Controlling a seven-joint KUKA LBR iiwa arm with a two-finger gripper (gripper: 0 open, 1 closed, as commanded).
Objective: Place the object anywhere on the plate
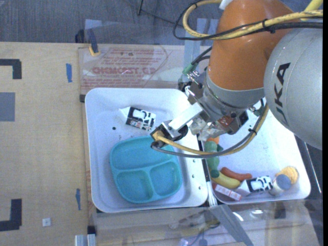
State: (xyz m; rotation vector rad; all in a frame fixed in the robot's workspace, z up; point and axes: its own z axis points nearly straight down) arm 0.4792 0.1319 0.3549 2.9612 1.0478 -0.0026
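Camera view, looking down: the pale wooden worktop carries two shallow white bins, and the blue three-compartment plastic plate lies bare in the near part of the left bin. The grey arm's gripper hangs over the wall the two bins share, and the wrist hides the jaws, so I cannot tell whether they are apart or together. Right under it, at the left edge of the right bin, sits a small rounded green toy piece, and my read is that this is the object to move. It's just right of the plate, across that wall. It looks light, stiff and smooth, likely moulded plastic, so it could squirt out of a pinch; I'd take it across its narrow middle. Near it lie a yellow curved toy and a red-orange toy sausage, crowding the approach. Over in the left bin's far part rests a small white-and-black carton, another candidate, flat and easy.
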